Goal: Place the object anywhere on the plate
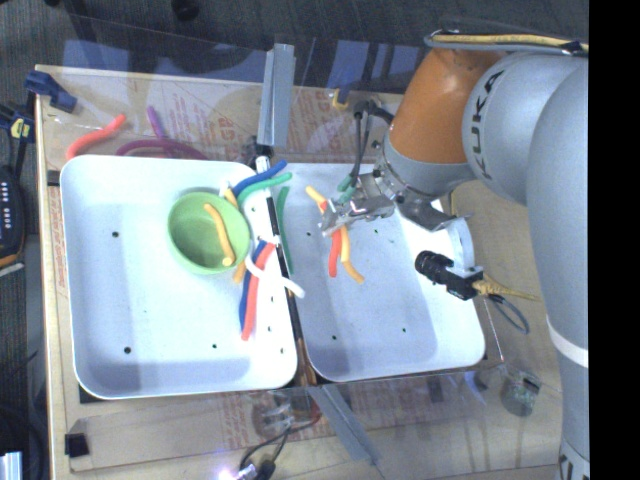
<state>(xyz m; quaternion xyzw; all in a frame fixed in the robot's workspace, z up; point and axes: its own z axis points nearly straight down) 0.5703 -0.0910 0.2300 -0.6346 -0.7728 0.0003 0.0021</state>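
Observation:
A green plate (195,238) sits in the left bin (120,308), toward its upper right, with a yellow strip (216,224) lying across it. My gripper (338,218) hangs low over the upper left part of the right bin (400,338). Just below it lie a red strip (334,256), a yellow strip (346,250) and a short orange piece (355,275), close together on the bin floor. Another orange-yellow strip (316,198) lies just left of the gripper. Whether the red strip touches the gripper cannot be told.
Blue (262,175), green (281,208), red (251,303), blue (246,293) and white (285,283) strips lie over the divider between the bins. A black cable fitting (445,273) sticks into the right bin's right side. The grey arm (520,98) covers the upper right.

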